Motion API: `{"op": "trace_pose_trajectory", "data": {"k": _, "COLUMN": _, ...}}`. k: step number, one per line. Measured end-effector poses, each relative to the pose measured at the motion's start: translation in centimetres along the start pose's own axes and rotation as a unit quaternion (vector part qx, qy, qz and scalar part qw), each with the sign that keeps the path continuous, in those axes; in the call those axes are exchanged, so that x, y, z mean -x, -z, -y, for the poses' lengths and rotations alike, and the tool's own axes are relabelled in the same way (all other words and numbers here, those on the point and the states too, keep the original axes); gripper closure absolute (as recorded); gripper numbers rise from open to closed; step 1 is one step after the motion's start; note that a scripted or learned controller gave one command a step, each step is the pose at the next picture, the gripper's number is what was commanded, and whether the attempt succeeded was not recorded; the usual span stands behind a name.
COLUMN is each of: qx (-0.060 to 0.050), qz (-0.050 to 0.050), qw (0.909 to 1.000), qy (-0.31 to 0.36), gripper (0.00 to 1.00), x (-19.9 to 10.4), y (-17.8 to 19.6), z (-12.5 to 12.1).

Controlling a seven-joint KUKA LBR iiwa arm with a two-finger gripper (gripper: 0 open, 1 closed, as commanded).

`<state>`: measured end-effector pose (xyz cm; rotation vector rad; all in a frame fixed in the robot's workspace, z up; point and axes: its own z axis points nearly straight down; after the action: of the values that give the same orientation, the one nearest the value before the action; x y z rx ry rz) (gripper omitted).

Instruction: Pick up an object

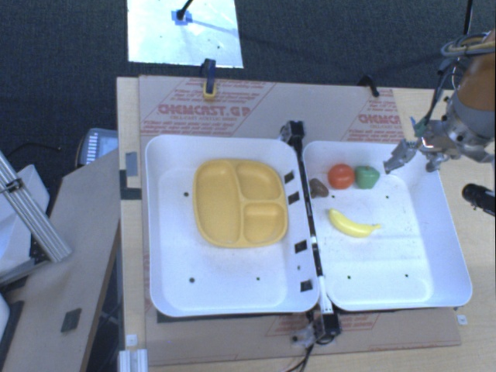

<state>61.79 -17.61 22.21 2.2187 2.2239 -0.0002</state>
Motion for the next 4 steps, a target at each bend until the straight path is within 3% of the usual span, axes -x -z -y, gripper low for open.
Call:
{"op": "trace_pose_trajectory", "data": {"k": 2, "qx": 0.000, "qz": 0.000, "qw": 1.0000, "qy": 0.002, "gripper": 0.00, "x": -1.3, "y": -9.9, "z": -0.2}}
{"op": "trace_pose_trajectory", "data": {"k": 3, "qx": 0.002, "qz": 0.001, "qw": 1.0000, "qy": 0.002, "gripper": 1.00, "x": -1.3, "y": -8.6, "z": -0.3}}
{"op": "trace_pose_trajectory", "data": {"k": 4, "qx": 0.004, "qz": 0.001, "qw": 1.0000, "qy": 0.001, "gripper": 1.00, "x": -1.3, "y": -2.1, "z": -0.8}}
